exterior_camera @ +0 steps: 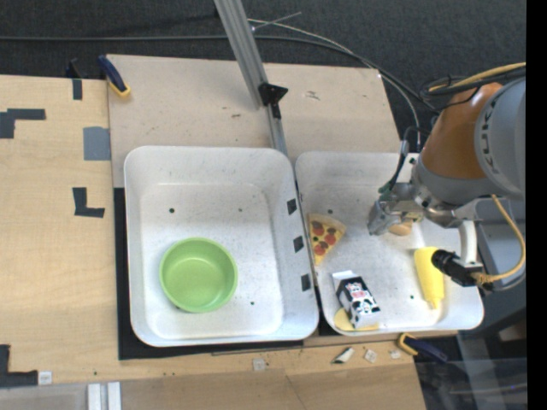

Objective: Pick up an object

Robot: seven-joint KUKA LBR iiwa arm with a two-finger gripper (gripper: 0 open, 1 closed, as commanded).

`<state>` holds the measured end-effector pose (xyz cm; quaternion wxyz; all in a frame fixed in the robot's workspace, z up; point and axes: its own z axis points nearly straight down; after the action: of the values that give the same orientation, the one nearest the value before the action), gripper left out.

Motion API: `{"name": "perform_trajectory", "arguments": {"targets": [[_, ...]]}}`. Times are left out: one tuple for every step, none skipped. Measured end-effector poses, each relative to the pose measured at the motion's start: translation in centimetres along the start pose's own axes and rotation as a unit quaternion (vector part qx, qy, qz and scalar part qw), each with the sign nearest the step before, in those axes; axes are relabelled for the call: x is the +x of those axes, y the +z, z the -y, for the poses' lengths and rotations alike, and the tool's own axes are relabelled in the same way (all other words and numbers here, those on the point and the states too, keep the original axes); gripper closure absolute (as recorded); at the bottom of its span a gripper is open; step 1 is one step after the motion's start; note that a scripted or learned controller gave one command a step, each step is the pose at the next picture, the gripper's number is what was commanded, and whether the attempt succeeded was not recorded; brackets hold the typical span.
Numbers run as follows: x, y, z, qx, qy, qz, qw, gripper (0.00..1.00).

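Over the upper right part of the right-hand shallow white plastic bin (342,171), the grey two-finger gripper (386,216) is seen low, at the end of the grey arm with its orange band (457,143). A small tan, rounded object (404,223) is seen right at the fingertips, but whether it is gripped, and how far the tool is spread, cannot be told. Just below and to the right, a yellow banana-shaped toy (429,278) is laid along the bin's right side. Further left, a flat pizza-slice toy with red dots (324,235) is placed near the bin's left wall, and a small black-and-white carton (357,296) is set near the front edge. A round green plastic bowl (198,273) is held by the left-hand white bin (205,171), well apart.
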<state>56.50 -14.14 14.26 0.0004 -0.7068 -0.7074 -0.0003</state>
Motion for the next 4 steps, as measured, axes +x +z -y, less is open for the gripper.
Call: {"name": "perform_trajectory", "arguments": {"targets": [[0.3, -6.1, -0.7, -0.001, 0.000, 0.000, 1.0000, 1.00], [0.3, -11.5, -0.8, -0.002, 0.000, 0.000, 1.0000, 1.00], [6.5, -11.5, -1.8, 0.001, -0.003, 0.000, 1.0000, 1.00], [12.5, -10.9, -2.4, 0.002, -0.003, 0.000, 1.0000, 1.00]]}}
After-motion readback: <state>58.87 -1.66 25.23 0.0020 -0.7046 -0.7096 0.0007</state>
